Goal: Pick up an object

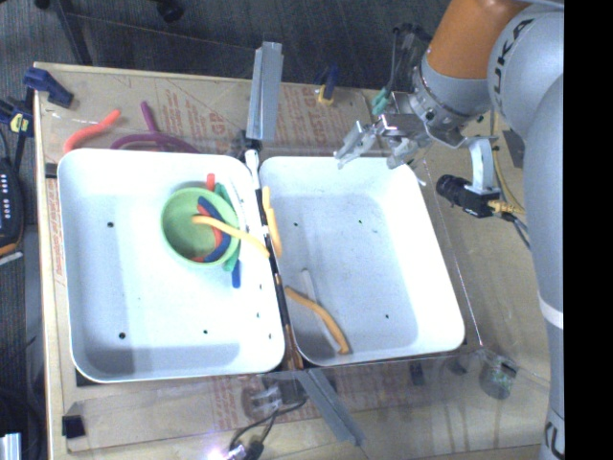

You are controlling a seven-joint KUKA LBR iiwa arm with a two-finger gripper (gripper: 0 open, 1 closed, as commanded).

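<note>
- The end effector hangs over the far rim of the right bin, at about 12 o'clock of that bin; its two fingers stand spread wide with nothing between them
- Nothing is picked up yet, so by the look of it the task is at its start: the approach, the closing and the lift are all left
- Nearest candidates: an orange curved strip lying on the right bin's floor toward 7 o'clock, and a yellow-orange stick leaning at the wall between the two bins, at 9 o'clock of the right bin
- The left bin carries a green bowl near its 2 o'clock, with red, blue and green pieces bunched in it and a yellow stick across it
- Both right-bin items lie well apart from the end effector; I judge it must travel toward 7 o'clock and come down before any grasp
- Loose orange and purple pieces lie on the worktop past the left bin
</note>
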